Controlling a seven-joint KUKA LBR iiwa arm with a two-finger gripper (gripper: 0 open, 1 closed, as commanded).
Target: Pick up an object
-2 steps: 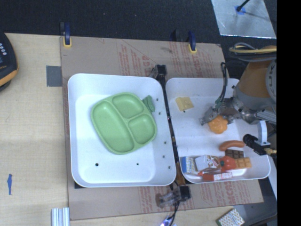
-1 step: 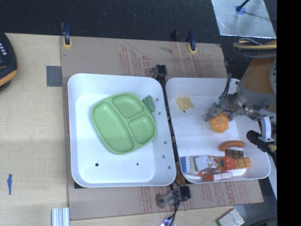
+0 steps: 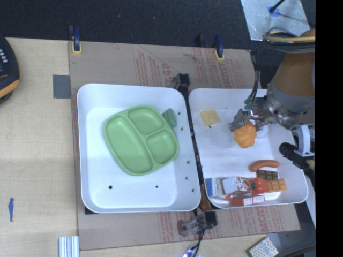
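An orange rounded object [image 3: 245, 136] lies in the right bin [image 3: 220, 154], near its middle. My gripper [image 3: 250, 120] hangs right over the orange object's upper edge, and the arm comes in from the right. A pale yellow square piece [image 3: 210, 117] lies to the left of the gripper. Along the bin's near side sit a red-brown sausage [image 3: 263, 165], a brown waffle-like block [image 3: 271, 179], a red piece [image 3: 259, 186] and a small printed box [image 3: 235, 187]. I cannot make out whether the orange object is gripped.
The left bin [image 3: 91, 186] holds a green divided plate [image 3: 142, 139] with a small green piece [image 3: 170, 116] at its upper right edge. Both bins rest on a cardboard sheet [image 3: 134, 63] clamped at the back. A black part [image 3: 298, 155] juts in at the right.
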